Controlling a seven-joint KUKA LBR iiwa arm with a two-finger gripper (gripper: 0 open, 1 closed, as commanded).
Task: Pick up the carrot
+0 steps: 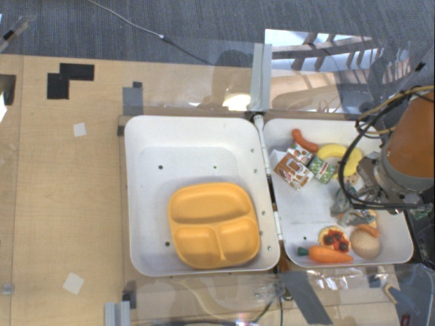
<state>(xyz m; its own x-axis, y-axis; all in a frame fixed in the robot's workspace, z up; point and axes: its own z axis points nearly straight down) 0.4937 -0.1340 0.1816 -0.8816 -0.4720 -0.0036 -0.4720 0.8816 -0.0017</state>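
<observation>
The orange carrot lies flat along the near edge of the right bin, at its front right corner. My gripper hangs over the right side of that bin, a short way behind the carrot and a little to its right. It is not touching the carrot. The grey wrist and orange band of the arm cover the bin's right edge.
Close to the carrot sit a small round pizza toy and a beige ball. Farther back are a brown carton, a green box, a banana and a red sausage. A yellow divided plate lies in the left bin.
</observation>
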